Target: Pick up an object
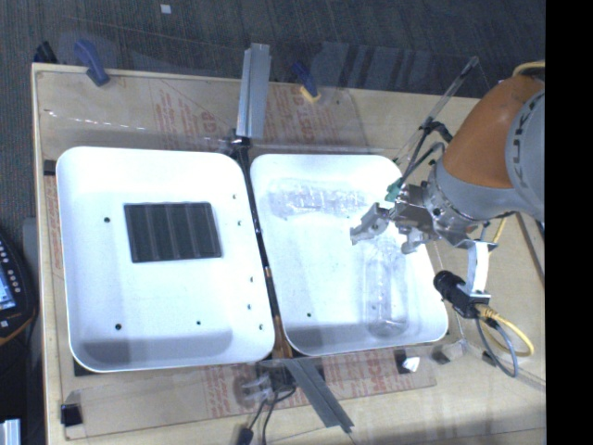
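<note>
gripper [382, 230] over right bin [324, 341], state unclear | target clear bottle [384, 290] | align across its width, descend slowly

1. Sitting side by side on the tabletop [139, 100]: two shallow white bins, the left bin [83, 276] and the right bin [324, 332], nearly touching along the middle.
2. Lying flat in the left bin: a dark ribbed panel [173, 231], set toward the far half.
3. Standing behind the seam between the bins: a grey metal bracket [252, 86].
4. Clamping the tabletop's far edge: two blue clips [91, 60] [305, 79].
5. Trailing off near the right corner: a yellow cable [514, 334].
</note>
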You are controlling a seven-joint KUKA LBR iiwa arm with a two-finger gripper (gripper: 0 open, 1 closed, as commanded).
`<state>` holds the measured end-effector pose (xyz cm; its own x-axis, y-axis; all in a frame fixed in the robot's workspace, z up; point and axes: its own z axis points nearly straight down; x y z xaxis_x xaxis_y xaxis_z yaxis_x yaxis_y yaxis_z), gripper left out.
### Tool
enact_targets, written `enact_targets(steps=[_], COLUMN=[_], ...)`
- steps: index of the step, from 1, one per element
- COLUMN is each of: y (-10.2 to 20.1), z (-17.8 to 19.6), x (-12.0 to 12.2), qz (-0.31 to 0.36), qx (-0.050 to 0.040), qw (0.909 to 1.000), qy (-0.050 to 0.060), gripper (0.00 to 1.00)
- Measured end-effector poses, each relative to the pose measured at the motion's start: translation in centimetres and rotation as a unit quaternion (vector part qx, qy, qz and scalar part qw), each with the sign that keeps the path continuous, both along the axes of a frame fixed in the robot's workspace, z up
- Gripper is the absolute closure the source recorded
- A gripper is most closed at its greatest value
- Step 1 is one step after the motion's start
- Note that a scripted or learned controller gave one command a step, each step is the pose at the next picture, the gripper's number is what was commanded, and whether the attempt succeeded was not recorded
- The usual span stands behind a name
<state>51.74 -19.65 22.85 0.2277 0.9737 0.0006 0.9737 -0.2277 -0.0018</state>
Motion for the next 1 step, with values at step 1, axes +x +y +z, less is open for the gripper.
enact_targets(steps=[1], y=[-0.01], z=[9.28], x=[-2.82], qz=[-0.096], qx=[-0.0004], qw=[0.9953], qy=[-0.001], gripper=[0.0])
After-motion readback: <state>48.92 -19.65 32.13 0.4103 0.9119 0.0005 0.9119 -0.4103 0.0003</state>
